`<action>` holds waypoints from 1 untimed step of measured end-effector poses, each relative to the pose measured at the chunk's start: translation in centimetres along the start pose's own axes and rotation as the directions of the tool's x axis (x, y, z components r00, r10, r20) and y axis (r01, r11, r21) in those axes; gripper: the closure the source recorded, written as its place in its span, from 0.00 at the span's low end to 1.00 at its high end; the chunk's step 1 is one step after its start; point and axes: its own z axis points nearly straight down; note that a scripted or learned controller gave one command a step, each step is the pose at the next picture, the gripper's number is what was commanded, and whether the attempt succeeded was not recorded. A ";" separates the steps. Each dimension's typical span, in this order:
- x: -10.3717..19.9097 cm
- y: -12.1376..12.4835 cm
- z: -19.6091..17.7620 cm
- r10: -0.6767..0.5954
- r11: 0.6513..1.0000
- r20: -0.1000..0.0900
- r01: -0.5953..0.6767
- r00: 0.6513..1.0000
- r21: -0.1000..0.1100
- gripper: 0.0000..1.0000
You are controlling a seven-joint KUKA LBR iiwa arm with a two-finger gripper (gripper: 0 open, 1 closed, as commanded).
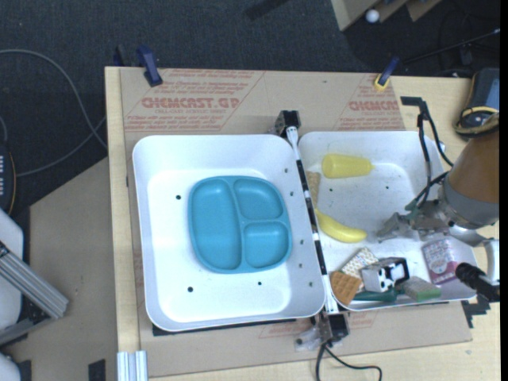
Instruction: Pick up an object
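The hand (409, 222) hangs low over the right bin (373, 145), finger state hard to tell. Beside it, apart, lie a banana (340, 228) and yellow cup (346, 166); left bin (159, 213) holds a blue plate (238, 222).

In the right bin (397, 145), a yellow cone (346, 166) lies at twelve o'clock, a banana (341, 228) centrally, and clutter (389, 280) at six.
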 end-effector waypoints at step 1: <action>9.3 8.8 -1.2 -0.004 1.000 -0.002 0.004 1.000 -0.002 0.00</action>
